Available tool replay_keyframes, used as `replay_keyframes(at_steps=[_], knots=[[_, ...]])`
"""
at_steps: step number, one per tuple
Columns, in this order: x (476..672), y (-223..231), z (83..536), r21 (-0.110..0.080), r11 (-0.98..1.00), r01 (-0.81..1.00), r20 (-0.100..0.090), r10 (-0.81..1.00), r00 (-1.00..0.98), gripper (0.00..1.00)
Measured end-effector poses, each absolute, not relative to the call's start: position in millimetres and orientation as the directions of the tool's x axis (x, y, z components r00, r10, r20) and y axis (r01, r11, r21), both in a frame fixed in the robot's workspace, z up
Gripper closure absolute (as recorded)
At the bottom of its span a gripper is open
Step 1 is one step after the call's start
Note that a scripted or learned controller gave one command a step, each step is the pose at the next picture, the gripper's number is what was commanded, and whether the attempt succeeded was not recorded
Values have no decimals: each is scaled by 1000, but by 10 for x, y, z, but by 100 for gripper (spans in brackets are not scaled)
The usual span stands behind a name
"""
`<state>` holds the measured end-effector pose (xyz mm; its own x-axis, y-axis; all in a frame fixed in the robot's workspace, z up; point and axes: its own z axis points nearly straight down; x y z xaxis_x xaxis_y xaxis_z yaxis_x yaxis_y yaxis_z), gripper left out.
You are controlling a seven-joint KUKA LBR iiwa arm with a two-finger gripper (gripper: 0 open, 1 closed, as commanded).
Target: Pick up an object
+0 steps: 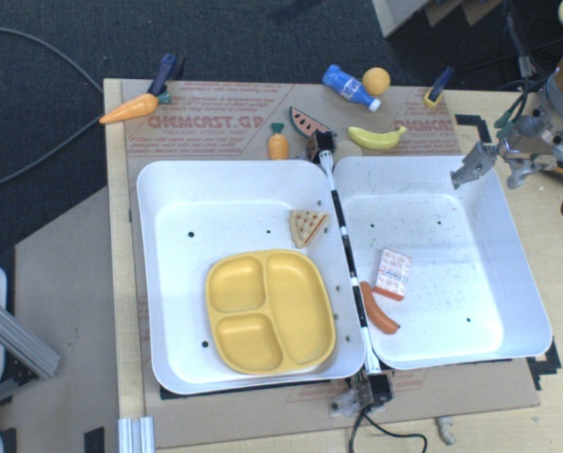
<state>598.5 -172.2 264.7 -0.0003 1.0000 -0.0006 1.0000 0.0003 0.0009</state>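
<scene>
White plastic makes up the two largest things on the bench: the left bin (168, 253) and the right bin (488, 281), side by side and touching along a dark seam. Both rest on a brown cardboard sheet (215, 121) with red lettering.

Most of the left bin's 6 o'clock half is taken by a yellow divided plate (272, 311) with three compartments. The grey arm (554, 125) enters from 3 o'clock, and its gripper (493, 176) hangs over the right bin's rim at that bin's 1 o'clock corner. The fingers (471, 168) stand spread, with nothing between them.

Things that could be picked lie well apart from the gripper. An orange-red sausage (379, 311) lies at the right bin's 8 o'clock, near the seam. A pink-and-white packet (391, 273) sits just beside the sausage at its 12 o'clock; whether they touch I cannot tell. A tan waffle wedge (306, 226) lies in the left bin at the plate's 12 o'clock, close to the seam.

On the cardboard beyond the bins:
- a carrot (128, 110) at the sheet's 10 o'clock corner
- a banana (375, 138) just past the right bin's 11 o'clock corner
- a blue bottle (349, 87) at the banana's 11 o'clock
- a watermelon slice (306, 121) near the seam's far end
- an orange ball (376, 80) touching the bottle
</scene>
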Motion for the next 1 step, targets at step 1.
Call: replay_keyframes(at_steps=[1], knots=[[5647, -1293, 2009, -1, 1, 1000, 0, 1000, -1, 0]])
